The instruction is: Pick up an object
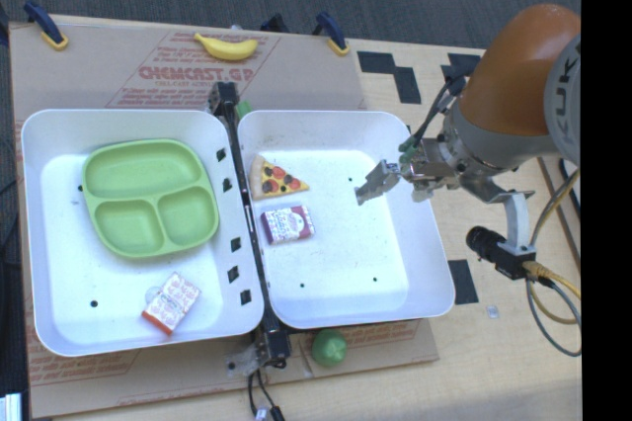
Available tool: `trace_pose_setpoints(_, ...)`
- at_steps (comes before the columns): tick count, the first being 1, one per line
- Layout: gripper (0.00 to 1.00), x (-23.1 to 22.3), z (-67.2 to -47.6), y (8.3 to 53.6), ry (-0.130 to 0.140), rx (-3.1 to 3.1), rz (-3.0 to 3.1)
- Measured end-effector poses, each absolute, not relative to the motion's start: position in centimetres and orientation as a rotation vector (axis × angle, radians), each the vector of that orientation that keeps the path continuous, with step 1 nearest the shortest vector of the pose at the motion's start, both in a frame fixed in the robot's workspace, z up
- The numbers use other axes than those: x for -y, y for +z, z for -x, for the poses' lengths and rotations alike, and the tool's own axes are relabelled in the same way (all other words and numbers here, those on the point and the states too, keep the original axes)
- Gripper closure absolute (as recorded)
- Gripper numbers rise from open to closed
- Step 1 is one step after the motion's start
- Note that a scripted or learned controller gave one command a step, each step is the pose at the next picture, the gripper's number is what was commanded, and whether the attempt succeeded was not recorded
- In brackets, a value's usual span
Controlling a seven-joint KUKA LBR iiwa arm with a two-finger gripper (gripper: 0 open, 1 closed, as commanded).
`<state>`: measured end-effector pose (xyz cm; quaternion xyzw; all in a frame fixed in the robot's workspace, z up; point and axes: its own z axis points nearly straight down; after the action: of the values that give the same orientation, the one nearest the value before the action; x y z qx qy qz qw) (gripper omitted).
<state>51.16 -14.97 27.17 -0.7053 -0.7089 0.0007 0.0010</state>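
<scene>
Camera view: gripper [379, 182] hangs over the right bin [425, 256], can't tell the jaw state. Purple carton [286, 223] lies lower-left of it, long axis left-right.

One fixed cam above bench [395, 73], angled down on both bins [59, 310].

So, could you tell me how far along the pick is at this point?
Nothing looks picked yet. The pizza slice and purple carton lie in the right bin. In hand: the gripper hangs open over that bin's right side, nothing between its fingers. Left: descend, grasp and lift one.
</scene>
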Motion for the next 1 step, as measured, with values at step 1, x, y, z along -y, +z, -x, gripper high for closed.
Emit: trace_pose_setpoints(1,0.00,19.59,-55.76,16.24,0.006,2.225,2.212)
